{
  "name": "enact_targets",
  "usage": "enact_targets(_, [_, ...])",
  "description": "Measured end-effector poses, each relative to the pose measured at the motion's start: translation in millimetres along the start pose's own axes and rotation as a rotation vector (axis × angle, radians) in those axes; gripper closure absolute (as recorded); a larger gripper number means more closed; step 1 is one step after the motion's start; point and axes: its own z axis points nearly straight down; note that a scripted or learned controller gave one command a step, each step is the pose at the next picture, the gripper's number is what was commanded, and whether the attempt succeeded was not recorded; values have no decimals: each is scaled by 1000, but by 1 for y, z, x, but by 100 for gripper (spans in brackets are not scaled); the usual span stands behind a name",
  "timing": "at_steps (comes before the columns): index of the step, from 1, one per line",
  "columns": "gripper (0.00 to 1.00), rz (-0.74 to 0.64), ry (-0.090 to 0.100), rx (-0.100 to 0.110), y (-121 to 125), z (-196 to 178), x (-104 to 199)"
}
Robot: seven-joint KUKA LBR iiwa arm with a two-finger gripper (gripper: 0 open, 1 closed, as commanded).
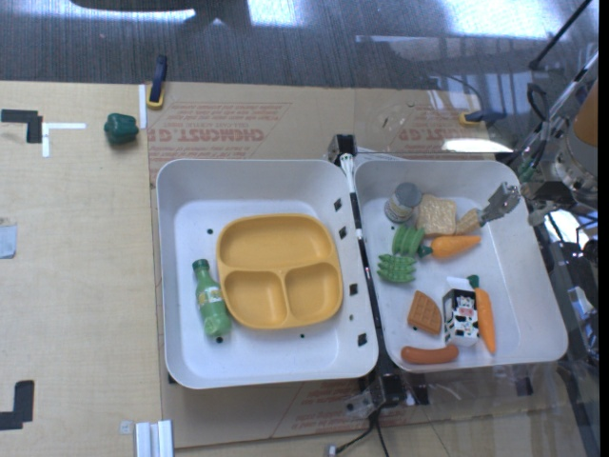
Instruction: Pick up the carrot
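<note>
Task barely started. Two carrots in the right bin: one carrot lying mid-bin beside the green leafy toy, a second carrot near the front, touching the milk carton. Both rest on the bin floor, neither lifted. End effector hovers at the bin's upper right, near the cracker; nothing visible in it, and whether it is spread or pressed together I cannot tell. Left: descend, grasp, lift.

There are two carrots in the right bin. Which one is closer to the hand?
The upper carrot, lying crosswise beside the cracker just below the hand. The other carrot lies by the milk carton, farther away.
</note>
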Motion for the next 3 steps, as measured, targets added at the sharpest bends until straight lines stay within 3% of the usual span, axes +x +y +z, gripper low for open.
enact_targets(1, [0,-50,-6,-20,16,107,-4])
enact_targets(2, [0,73,0,-4,30,123,10])
enact_targets(3, [0,296,4,2,2,125,10])
